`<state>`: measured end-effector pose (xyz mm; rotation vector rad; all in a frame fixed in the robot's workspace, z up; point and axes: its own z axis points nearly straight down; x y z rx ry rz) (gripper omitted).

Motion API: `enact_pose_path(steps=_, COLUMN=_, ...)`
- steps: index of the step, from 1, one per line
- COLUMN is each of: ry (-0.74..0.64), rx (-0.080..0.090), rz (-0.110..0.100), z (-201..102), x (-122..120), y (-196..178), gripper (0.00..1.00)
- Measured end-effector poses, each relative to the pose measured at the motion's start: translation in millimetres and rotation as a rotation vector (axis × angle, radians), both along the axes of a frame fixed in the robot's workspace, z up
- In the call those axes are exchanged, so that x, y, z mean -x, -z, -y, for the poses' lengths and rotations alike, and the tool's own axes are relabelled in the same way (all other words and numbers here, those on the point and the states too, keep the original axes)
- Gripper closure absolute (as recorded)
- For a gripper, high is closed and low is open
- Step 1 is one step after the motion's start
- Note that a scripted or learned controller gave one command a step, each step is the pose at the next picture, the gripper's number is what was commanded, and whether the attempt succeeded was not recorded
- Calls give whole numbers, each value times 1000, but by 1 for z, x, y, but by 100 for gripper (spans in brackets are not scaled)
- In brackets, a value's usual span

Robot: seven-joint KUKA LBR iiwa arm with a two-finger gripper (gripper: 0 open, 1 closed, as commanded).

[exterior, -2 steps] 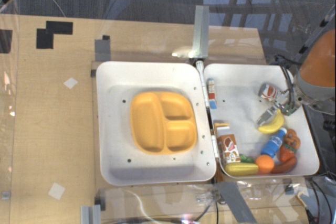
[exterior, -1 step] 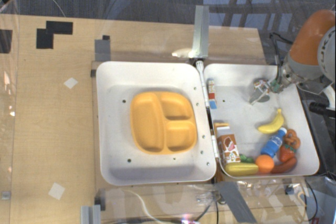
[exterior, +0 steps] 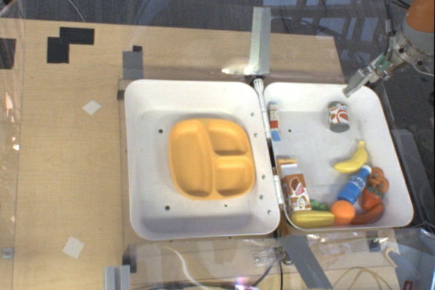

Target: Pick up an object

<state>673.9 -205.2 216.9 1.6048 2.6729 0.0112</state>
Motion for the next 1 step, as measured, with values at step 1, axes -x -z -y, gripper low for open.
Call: enact_pose_path(steps=1, ry=215, rx=-15, rz=-28, z=-4, x=4, y=128, gripper=0)
